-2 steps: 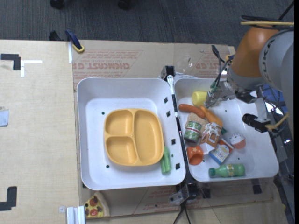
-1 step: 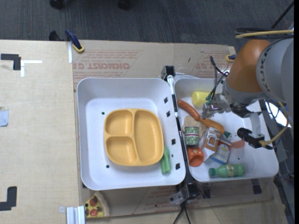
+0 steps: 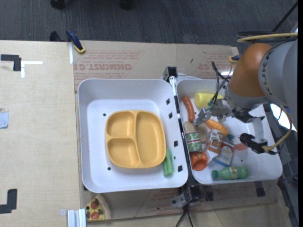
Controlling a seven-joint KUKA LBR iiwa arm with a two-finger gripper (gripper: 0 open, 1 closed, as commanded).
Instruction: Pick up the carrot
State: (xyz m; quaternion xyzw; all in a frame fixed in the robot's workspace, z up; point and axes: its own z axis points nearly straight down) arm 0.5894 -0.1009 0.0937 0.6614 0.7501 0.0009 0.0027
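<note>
We see the gripper [image 3: 207,116] low in the right bin [image 3: 270,171], its tips at the left end of the carrot [image 3: 216,125], which lies slantwise among the clutter (a hot dog [image 3: 189,109] just to its left, a green bottle [image 3: 230,173] nearer the front). We cannot tell how its fingers stand. A yellow plate [image 3: 135,138] sits in the left bin [image 3: 92,141].
</note>
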